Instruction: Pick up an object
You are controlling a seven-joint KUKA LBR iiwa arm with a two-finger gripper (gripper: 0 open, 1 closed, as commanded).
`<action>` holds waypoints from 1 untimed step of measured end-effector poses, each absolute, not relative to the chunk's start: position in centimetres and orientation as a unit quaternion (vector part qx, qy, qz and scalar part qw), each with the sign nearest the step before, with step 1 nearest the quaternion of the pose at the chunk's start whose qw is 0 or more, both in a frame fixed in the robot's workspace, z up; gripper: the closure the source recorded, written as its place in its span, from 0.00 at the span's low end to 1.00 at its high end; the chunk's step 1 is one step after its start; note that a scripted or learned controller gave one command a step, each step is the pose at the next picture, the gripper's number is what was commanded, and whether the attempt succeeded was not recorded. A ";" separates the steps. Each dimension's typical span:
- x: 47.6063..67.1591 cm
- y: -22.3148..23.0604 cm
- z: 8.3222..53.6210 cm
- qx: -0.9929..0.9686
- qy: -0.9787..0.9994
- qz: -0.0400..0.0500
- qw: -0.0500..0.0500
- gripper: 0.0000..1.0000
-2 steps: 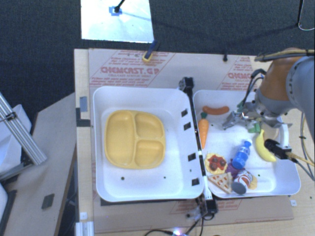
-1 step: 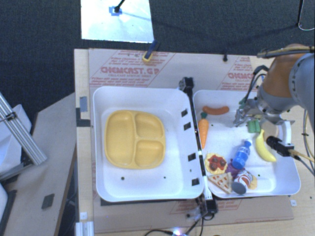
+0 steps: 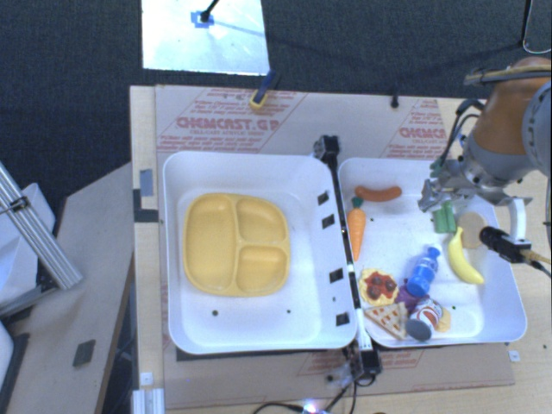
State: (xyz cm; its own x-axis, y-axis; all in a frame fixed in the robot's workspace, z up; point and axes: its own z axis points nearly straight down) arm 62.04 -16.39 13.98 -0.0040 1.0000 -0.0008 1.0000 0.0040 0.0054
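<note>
The arm is reaching in from the right and the end effector (image 3: pixel 446 198) is hanging low over the right bin (image 3: pixel 509 317), just above a small green object (image 3: pixel 444 220) near the bin's far right side. Whether its fingers are open or closed I cannot tell; the wrist is blocking them. Nothing is visibly gripped. The pickable toys are all crowding this bin: a sausage (image 3: pixel 378 193) and carrot (image 3: pixel 357 228) up the left side, a banana (image 3: pixel 463 260) and blue bottle (image 3: pixel 423 271) mid-bin, pizza slices (image 3: pixel 385 318) at the near edge. In the left bin (image 3: pixel 198 335), a yellow divided tray (image 3: pixel 236 244) is lying flat. My guess: it's lining up on the green piece.
</note>
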 end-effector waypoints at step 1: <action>62.4 -16.1 20.4 0.705 0.709 0.002 0.003 1.00</action>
State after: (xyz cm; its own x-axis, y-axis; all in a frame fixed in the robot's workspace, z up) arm 62.36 -16.13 20.44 -0.0054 1.0000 -0.0016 1.0000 0.0054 0.0078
